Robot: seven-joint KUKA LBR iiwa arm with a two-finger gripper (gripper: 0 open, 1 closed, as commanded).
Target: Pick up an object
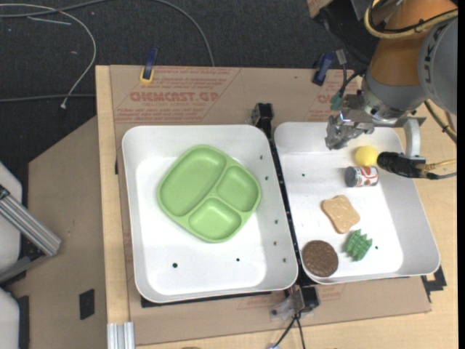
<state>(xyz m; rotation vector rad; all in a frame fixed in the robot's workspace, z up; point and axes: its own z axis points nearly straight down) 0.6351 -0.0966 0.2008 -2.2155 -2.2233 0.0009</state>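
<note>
We log the green divided plate (209, 193) in the left bin (138, 151). In the right bin (414, 217): brown disc (320, 257), toast slice (340, 213), green piece (357, 244), can (362, 177), yellow ball (365, 155). Gripper (338, 131) hovers over the bin's far corner, seemingly unladen; finger spread unclear. We judge approach phase; next, descend onto the ball.

Right bin (407, 264) w/ open floor at centre-left; items crowd far and near right side.
</note>
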